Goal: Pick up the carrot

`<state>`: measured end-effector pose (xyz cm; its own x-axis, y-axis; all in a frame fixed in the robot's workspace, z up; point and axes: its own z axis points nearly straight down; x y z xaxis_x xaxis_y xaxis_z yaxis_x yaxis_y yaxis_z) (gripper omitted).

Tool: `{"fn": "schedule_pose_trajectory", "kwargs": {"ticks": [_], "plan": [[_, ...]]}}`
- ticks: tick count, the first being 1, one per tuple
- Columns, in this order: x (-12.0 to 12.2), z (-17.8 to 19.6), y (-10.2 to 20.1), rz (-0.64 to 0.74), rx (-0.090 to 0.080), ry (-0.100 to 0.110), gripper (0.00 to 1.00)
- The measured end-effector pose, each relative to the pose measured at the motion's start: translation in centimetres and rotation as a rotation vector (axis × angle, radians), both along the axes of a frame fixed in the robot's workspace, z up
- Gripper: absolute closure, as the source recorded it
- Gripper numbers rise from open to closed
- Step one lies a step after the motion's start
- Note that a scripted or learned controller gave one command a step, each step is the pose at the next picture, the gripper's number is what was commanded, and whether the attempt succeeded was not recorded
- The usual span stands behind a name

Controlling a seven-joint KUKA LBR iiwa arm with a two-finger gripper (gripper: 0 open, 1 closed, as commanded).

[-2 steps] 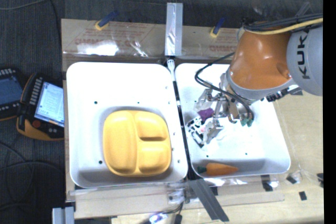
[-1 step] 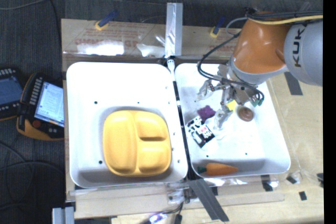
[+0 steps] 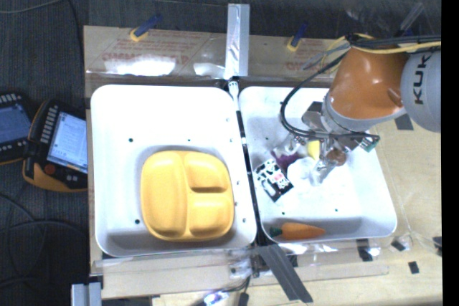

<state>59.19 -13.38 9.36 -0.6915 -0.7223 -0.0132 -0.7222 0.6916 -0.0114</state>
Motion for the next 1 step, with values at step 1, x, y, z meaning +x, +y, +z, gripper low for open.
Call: {"fn": "schedule_pose_trajectory", "kwargs": {"ticks": [1], "plan": [[-1.69,13.11,-6.48,0.444,-0.001,0.010,0.00]]}}
